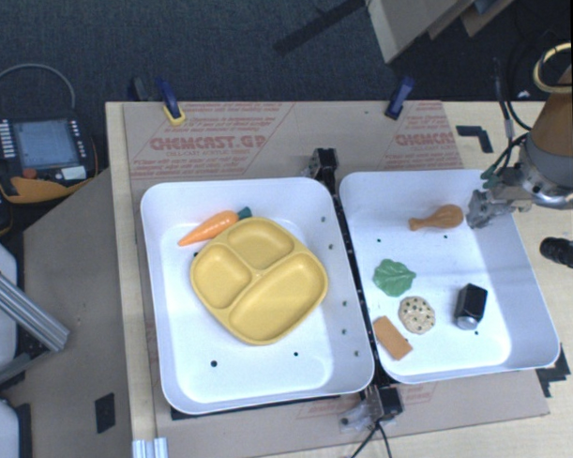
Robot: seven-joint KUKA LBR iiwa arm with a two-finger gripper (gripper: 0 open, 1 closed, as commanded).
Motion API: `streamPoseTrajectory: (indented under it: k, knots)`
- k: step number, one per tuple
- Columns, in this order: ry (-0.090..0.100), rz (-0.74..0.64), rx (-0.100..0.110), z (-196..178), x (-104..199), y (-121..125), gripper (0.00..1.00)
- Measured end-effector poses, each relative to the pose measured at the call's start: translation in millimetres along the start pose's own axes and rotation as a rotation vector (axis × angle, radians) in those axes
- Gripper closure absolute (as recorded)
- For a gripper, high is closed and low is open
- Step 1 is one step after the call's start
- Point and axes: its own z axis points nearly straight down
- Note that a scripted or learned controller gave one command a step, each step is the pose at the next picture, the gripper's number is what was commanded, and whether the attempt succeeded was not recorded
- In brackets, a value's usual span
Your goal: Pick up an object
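The left shallow white bin [167, 303] holds an orange toy carrot [208, 227] touching a yellow divided plastic plate [258, 280]. The right white bin [516, 347] holds a green leaf [393, 277], speckled cookie [417, 314], orange wafer [392, 337], black can [470, 305] and tan toy drumstick [436, 218], just beside the gripper [481, 210]; its opening I cannot tell.

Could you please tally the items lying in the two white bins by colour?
Orange: 2, toy carrot, flat slab
Yellow: 1, divided plastic plate
Tan: 2, toy drumstick, round speckled cookie
Green: 1, leafy piece
Black: 1, small box
Total: 7
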Motion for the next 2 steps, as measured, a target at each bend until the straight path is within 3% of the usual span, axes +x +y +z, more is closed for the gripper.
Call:
streamPoseTrajectory:
  k: [2]
  knots:
    - [0.0, 0.001, 0.0, -95.0, 4.8, 9.0, 1.0]
